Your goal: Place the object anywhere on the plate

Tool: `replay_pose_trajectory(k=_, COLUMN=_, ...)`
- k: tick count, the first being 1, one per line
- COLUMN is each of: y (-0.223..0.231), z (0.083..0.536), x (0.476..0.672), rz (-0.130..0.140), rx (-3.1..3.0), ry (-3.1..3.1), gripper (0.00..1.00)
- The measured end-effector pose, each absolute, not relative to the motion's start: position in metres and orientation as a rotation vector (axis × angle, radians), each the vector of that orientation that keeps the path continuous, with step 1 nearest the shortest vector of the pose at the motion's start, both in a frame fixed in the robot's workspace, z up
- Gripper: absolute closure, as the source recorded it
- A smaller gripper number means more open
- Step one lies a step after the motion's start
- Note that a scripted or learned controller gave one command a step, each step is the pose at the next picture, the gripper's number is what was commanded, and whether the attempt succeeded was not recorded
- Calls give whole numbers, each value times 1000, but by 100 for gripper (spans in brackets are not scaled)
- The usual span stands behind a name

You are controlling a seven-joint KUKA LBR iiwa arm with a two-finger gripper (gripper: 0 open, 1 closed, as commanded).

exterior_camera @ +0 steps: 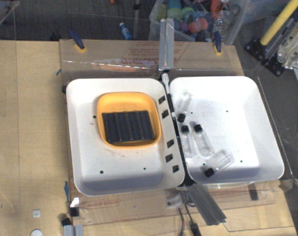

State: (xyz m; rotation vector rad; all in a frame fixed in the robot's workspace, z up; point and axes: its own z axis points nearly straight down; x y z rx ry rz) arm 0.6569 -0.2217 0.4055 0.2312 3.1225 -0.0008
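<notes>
On the pale wooden bench (26, 107), the left white bin (85, 171) holds an orange plate (128, 101) with a dark ribbed rectangular slab (127, 126) lying flat on it, the right bin (247, 132) holds clear black-capped vials (200, 139), faint red print behind is unreadable, and the claw's state cannot be told.

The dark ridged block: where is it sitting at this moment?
In the camera view the dark ridged block lies flat on the orange plate in the left white bin, across the divider from the clear vials.
</notes>
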Motion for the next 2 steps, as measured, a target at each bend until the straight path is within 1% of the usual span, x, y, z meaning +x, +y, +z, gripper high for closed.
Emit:
replay_pose_trajectory(k=1, y=-222, z=437, x=658, rz=-2, rx=-143, ry=3127, gripper=100)
replay_pose_trajectory(k=2, y=-221, z=437, x=668, rz=-3, rx=-444, ry=3099, gripper=100)
